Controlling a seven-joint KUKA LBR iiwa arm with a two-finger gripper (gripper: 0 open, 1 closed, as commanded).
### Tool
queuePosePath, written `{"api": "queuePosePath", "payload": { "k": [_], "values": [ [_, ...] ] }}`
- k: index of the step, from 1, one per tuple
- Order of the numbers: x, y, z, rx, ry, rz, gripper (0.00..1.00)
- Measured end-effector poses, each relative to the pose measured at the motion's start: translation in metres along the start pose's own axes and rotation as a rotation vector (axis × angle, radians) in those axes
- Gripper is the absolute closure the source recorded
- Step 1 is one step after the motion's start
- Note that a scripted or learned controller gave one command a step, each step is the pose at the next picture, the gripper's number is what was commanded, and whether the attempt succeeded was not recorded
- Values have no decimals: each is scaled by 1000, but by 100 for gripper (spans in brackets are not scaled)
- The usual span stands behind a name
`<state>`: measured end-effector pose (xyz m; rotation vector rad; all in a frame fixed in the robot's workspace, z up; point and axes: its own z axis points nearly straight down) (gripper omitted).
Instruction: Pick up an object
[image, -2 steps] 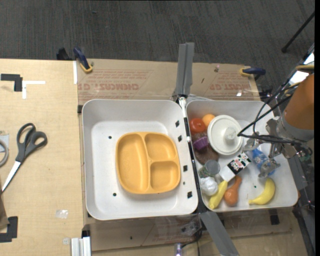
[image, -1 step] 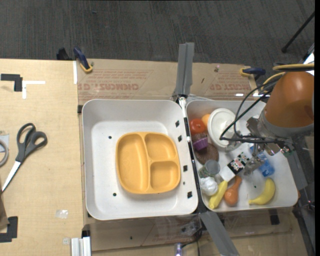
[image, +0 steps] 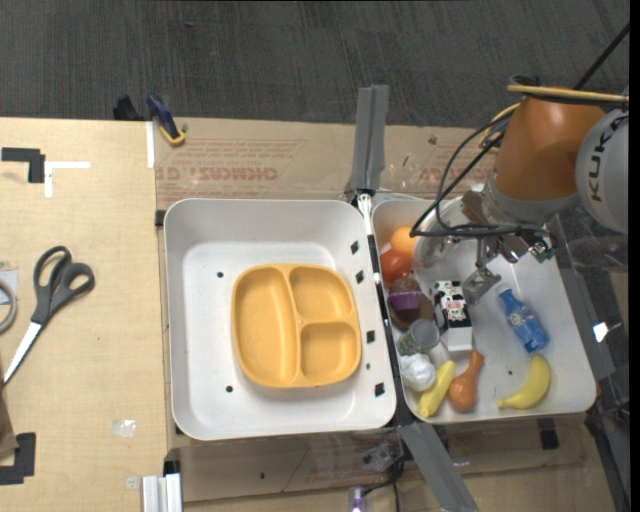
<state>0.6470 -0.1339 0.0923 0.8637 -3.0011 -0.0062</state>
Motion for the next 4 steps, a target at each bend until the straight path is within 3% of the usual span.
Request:
{"api": "queuePosePath", "payload": {
  "k": [1,2,3,4],
  "values": [
    [57,64,-2,12,-22,150,0],
    [111,96,-6,29,-48,232,0],
    [72,36,-28,10,-23,192,0],
    [119,90,2,10,-24,196,0]
  ]
}}
